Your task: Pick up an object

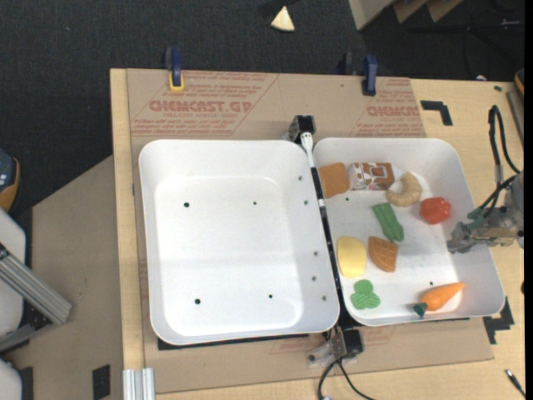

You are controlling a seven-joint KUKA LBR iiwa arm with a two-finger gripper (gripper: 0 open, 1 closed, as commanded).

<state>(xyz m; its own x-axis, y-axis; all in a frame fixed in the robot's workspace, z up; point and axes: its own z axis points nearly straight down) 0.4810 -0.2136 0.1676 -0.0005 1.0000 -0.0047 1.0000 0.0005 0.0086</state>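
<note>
The right bin (466, 169) holds several toy foods. An orange block (333, 179), a brown-and-white packet (371, 174) and a beige curved piece (405, 190) lie along its far side. A red tomato (435, 210) and a green stick (387, 222) sit in the middle. A yellow piece (351, 257), an orange wedge (383, 253), a green broccoli (363, 295) and a carrot (441, 296) lie nearer the front. My gripper (463, 238) hangs low at the bin's right side, right of the tomato and above the carrot, with nothing seen in it.
The left bin (158, 223) stands beside the right one, and a black clip (302, 127) joins them at the far end. Blue clamps (174, 67) (369, 72) hold the brown board. Cables (500, 152) run down the right side.
</note>
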